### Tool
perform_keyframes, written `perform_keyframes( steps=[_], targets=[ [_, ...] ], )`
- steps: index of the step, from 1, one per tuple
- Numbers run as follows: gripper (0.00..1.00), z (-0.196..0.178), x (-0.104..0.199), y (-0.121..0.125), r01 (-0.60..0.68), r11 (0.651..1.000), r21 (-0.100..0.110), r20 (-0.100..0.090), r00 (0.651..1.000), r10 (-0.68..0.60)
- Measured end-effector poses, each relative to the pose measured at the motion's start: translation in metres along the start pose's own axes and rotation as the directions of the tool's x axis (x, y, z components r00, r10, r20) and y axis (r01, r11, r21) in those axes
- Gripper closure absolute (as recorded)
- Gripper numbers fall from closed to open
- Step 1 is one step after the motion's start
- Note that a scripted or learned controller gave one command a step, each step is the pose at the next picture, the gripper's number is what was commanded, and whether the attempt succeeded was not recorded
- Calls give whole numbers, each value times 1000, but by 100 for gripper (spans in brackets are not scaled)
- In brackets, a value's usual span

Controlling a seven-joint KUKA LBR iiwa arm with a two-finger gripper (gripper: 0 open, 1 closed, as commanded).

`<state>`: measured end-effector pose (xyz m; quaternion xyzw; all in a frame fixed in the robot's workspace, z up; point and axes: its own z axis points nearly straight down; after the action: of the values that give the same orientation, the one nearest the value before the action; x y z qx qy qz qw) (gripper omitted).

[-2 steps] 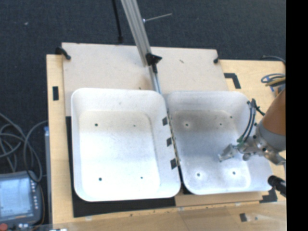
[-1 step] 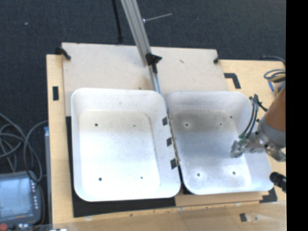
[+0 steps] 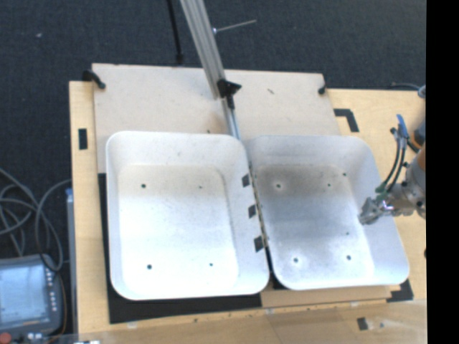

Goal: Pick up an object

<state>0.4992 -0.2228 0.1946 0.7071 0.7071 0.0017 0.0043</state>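
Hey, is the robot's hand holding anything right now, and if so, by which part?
It cannot be told. The hand sits at the right edge of the right bin, too small and blurred to show anything in it.

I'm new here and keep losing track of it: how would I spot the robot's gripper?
Find the two white bins on the bench and take the right bin, the greyer, scuffed one. Follow its right rim halfway down. The gripper is the small grey metal piece there, trailing green and blue cables.
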Motion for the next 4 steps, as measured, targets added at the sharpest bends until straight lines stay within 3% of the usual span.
perform_keyframes(
  steps=[1, 3, 4],
  targets=[
    [100, -44, -2, 3, 4, 1000, 1, 0, 1000, -4],
    [100, -35, 85, 22, 7, 1000, 7, -4, 1000, -7],
    [100, -47, 137, 39, 8, 1000, 5, -5, 1000, -8]
  ],
)
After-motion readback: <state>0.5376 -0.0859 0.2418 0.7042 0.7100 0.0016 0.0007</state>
